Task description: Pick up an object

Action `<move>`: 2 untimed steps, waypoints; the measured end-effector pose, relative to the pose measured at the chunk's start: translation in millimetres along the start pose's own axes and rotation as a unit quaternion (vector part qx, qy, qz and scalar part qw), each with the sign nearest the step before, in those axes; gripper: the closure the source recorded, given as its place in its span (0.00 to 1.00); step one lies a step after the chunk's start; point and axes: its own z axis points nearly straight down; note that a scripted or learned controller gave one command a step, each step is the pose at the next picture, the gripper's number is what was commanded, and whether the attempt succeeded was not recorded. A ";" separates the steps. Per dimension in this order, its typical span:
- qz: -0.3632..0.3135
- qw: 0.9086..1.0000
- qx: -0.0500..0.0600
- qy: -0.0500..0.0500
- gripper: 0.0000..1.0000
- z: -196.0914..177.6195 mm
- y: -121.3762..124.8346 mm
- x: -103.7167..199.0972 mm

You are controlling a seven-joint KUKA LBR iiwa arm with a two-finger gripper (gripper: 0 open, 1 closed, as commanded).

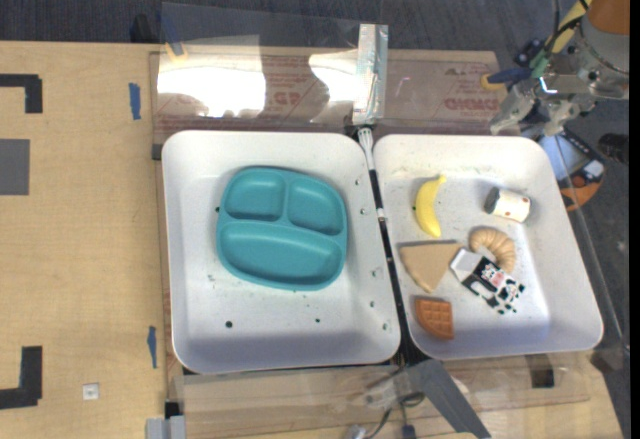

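Now, nearest edge: a waffle (434,316) is lying at the front of the right bin (575,322)
Just behind: a tan wedge (428,262), a black-and-white patterned piece (490,279) and a croissant (494,243) are sitting close together
Mid right bin: a banana (429,205) is lying lengthwise, and a small white cylinder (508,205) is resting well apart to its right
Left bin (185,227): it is holding a teal divided plate (283,226)
Far right: the claw (548,107) is hovering past the right bin's back rim, above the worktop (70,227), gripping nothing; its spread cannot be told
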 end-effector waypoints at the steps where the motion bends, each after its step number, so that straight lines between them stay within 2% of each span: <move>1: 0.001 1.000 -0.007 -0.003 0.00 -136.8 2.5 -48.3; 2: -0.001 1.000 -0.004 -0.002 0.00 -188.0 2.8 -45.4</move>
